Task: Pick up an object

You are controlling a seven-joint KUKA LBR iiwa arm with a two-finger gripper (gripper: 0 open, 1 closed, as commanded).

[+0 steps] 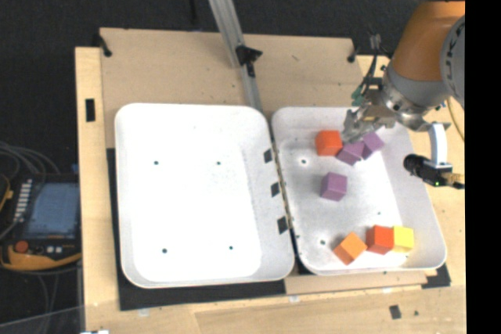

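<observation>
Camera view: pincer (357, 123) partly hides purple block (351, 152).

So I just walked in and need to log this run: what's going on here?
The KUKA arm reaches in from the right, its gripper down over the right bin at a cluster of an orange cube and two purple cubes. Nothing looks lifted yet. Another purple cube sits mid-bin, and orange, red and yellow cubes lie near the front edge.
</observation>
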